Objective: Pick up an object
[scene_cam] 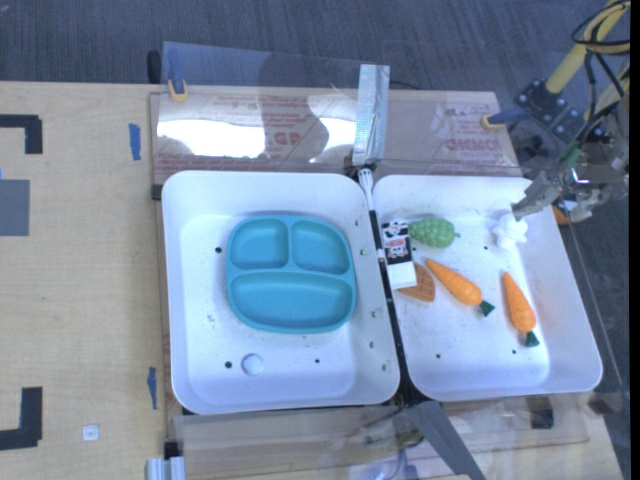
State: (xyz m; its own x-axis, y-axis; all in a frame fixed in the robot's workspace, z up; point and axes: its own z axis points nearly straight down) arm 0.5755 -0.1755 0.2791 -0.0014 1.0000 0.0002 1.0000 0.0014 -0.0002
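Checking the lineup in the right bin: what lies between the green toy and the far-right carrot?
In the camera view, another carrot lies between the green toy and the far-right carrot, on the bin floor.

I have one camera, fixed above the bench (70, 268) and looking down at a slant. It sits far enough back to take in both white bins whole: the left bin (190, 298) fills the middle of my view, the right bin (560, 358) lies beside it toward the right edge. The far side of the bench runs along the top, with dark floor (300, 8) beyond it. The arm (575, 158) enters from my right, at the upper corner.
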